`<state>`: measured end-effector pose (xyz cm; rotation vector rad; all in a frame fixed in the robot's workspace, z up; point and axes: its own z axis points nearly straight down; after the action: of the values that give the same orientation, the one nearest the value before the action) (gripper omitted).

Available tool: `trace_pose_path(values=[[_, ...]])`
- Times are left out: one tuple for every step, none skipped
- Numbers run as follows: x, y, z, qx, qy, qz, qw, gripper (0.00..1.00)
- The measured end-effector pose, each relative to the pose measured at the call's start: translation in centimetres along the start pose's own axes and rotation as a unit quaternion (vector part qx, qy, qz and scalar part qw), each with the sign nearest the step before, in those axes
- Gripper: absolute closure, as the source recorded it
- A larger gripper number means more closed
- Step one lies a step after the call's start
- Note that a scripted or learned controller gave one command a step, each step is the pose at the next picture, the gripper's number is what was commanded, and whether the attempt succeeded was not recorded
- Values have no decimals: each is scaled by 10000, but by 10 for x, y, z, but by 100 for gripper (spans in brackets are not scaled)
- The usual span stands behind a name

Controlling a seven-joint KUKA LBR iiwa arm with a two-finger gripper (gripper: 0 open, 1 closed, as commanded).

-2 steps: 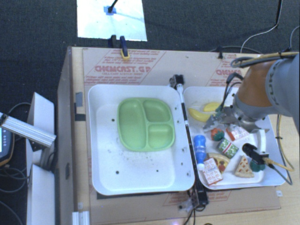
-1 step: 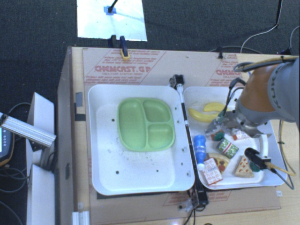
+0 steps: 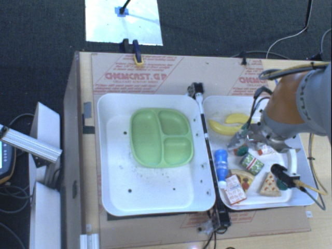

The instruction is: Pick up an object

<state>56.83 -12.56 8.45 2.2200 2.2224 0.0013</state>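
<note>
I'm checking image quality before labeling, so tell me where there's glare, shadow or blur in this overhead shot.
In the camera view, the floor sheet glares near white; the left bin is evenly lit with soft shadow along its walls; the arm looks slightly soft; the gripper region is too cluttered and small to resolve.

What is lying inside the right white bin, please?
In the right bin: a banana, a blue bottle, a green carton, a red carton, a pizza slice. The arm covers the bin's upper part.
</note>
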Motion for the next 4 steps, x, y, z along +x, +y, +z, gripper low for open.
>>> trace_pose_path(values=[[3, -8, 0, 5, -1, 1, 10000, 0], [-29, -43, 0, 2, -6, 2, 10000, 0], [-28, -42, -10, -14, -4, -5, 10000, 100], [-28, -42, -10, -13, -4, -6, 10000, 0]])
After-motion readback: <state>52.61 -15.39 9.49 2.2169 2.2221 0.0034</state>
